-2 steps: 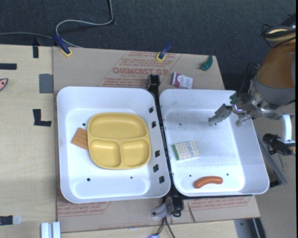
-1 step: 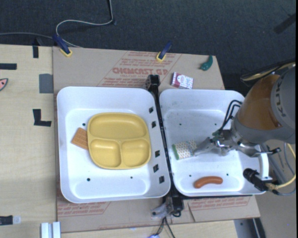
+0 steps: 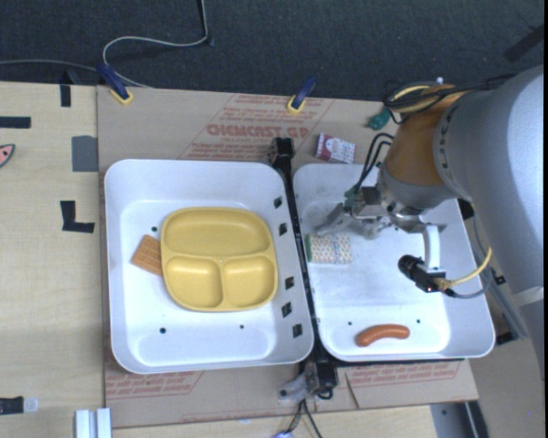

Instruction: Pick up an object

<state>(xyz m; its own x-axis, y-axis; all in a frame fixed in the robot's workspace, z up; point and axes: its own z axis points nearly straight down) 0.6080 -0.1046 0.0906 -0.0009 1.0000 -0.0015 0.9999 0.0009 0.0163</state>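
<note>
While gripper point(image 3: 340, 219) hangs low in right bin point(image 3: 457, 336), I read jaws spread, nothing between them. Small patterned packet point(image 3: 331, 249) lies just beneath, on bin floor. Sausage point(image 3: 382, 335) well apart, near front rim. Pick not yet made; closing and lift left.

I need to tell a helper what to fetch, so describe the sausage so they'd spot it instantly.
Start at the right white bin. Along its near edge lies the sausage, alone. It is orange-red, smooth and curved, unlike the flat, pale speckled packet further up.
</note>
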